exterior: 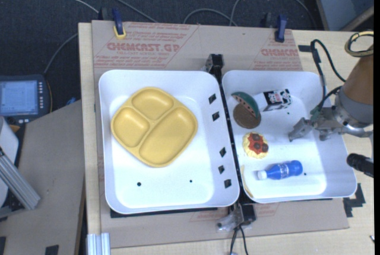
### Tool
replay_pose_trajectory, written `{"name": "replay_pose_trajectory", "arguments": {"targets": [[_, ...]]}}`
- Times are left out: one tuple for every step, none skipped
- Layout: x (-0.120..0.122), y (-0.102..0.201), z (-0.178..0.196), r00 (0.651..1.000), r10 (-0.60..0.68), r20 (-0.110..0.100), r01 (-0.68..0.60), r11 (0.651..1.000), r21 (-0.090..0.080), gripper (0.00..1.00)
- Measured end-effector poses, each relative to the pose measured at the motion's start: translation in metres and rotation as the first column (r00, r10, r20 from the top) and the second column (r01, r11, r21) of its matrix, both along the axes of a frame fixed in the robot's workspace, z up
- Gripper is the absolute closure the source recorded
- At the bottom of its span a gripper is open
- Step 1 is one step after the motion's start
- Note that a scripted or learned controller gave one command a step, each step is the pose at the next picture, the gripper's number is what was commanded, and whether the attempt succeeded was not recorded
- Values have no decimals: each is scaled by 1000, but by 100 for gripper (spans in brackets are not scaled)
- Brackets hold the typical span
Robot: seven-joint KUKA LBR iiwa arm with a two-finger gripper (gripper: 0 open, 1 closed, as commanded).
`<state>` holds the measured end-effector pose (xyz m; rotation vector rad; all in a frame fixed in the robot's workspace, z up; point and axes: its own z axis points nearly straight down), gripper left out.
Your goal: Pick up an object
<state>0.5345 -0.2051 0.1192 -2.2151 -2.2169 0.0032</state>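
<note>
The blue bottle [280,171] lies on its side near the front of the right bin [332,188], white cap toward the left, loose among a pizza-slice toy [256,144], a brown disc [245,113] and a small black-and-white carton [277,98], all scattered for grabbing. My gripper [301,130] hangs above it, fingers spread, nothing between them; the bottle sits nearby, toward the front.

"CHEMCAST GP" in red — on the brown backing sheet [148,40].

Around the hand [312,128], bare right bin [332,174] floor lay open; the blue bottle [280,171] blocked seven o'clock.
</note>
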Motion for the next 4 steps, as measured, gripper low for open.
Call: {"name": "replay_pose_trajectory", "arguments": {"targets": [[2,-1,15,1000,0,8,0,1000,-3,100],[6,2,79,1000,2,15,-1,1000,-7,100],[7,11,139,1000,2,15,-2,1000,-6,100],[9,11,163,1000,1,11,-1,1000,-5,100]]}}
